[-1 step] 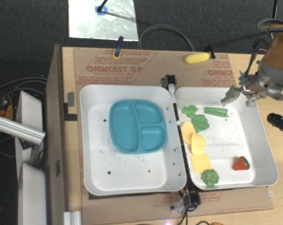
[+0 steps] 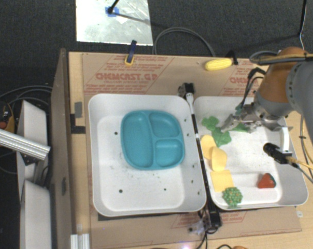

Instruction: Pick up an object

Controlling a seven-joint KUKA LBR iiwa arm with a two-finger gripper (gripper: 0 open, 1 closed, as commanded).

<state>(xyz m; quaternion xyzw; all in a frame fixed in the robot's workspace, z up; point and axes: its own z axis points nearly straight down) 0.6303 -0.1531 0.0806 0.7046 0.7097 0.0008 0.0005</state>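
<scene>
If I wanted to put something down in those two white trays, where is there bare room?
The left bin has bare floor all round the blue divided plate, widest toward its near edge. In the right bin, the open patch lies between the yellow pieces and the red piece. It is crowded by the gripper over the green pieces.

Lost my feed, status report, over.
Gripper low in right bin, over green leafy pieces. Nothing seen held. Yellow pieces, broccoli, strawberry nearby.
</scene>
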